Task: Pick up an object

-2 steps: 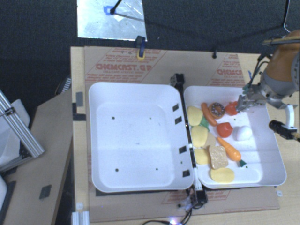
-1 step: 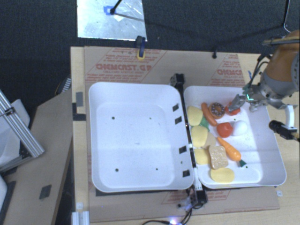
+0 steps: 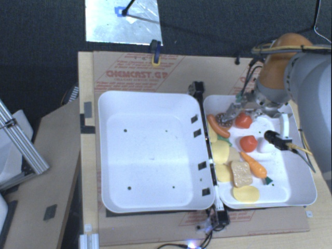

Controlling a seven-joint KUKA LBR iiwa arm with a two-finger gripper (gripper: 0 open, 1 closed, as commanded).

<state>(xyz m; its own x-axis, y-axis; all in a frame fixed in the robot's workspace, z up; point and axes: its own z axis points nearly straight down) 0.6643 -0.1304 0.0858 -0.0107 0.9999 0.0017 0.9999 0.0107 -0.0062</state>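
The right bin [image 3: 295, 183] holds several toy foods. An orange-red sausage [image 3: 218, 126] lies at its left side, with a red tomato [image 3: 243, 121] beside it and a second red tomato [image 3: 248, 143] lower down. A carrot [image 3: 254, 165], a bread slice [image 3: 241, 174] and yellow pieces [image 3: 221, 152] [image 3: 245, 193] lie toward the front. My gripper [image 3: 226, 119] hangs low in the back left of this bin, its tip between the sausage's upper end and the first tomato. I see nothing lifted.
The left bin [image 3: 150, 149] stands beside the right one, with a black hinge strip [image 3: 205, 144] between them. The arm [image 3: 295, 71] reaches in over the right bin's back right corner. Cardboard [image 3: 135, 71] lies under both bins.
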